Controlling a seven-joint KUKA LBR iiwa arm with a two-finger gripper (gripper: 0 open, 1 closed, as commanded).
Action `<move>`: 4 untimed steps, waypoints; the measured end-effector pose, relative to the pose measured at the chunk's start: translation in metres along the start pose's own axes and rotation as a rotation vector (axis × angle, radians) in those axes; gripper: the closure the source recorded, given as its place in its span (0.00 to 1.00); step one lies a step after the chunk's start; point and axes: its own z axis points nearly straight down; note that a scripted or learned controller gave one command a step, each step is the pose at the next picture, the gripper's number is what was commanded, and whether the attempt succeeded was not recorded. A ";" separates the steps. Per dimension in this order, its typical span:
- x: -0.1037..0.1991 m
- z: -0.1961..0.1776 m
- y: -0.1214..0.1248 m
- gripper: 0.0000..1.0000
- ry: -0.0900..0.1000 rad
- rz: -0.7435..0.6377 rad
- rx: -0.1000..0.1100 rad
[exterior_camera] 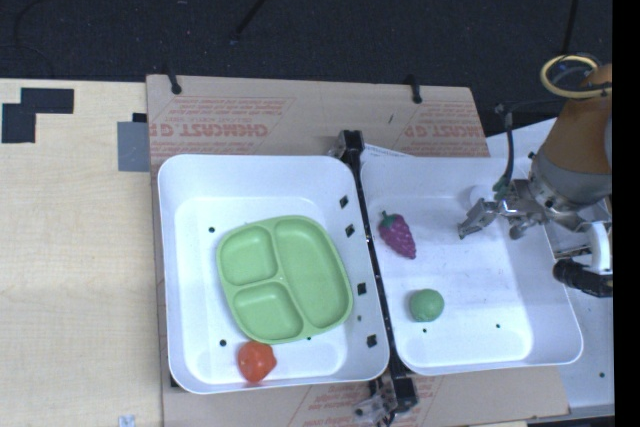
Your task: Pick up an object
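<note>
We see the gripper (497, 218) with fingers spread, holding nothing, above the right bin (560, 340). The green ball (427, 305) on its floor looks light, smooth, rigid; we judge a grasp across its middle best.

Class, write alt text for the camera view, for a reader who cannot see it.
A grey robot arm's gripper hovers over the right white bin, which holds a purple grape bunch and a green ball. The left white bin holds a green divided plate and a red-orange tomato.

two white bins (190, 215) on cardboard (300, 115), wooden bench (70, 265).
</note>
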 end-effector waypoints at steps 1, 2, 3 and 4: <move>0.001 0.050 0.000 0.00 -0.001 0.001 -0.003; 0.001 0.036 0.001 1.00 -0.002 0.002 -0.006; 0.006 -0.025 0.006 1.00 -0.003 -0.003 -0.012; 0.005 -0.068 0.009 1.00 -0.004 -0.003 -0.011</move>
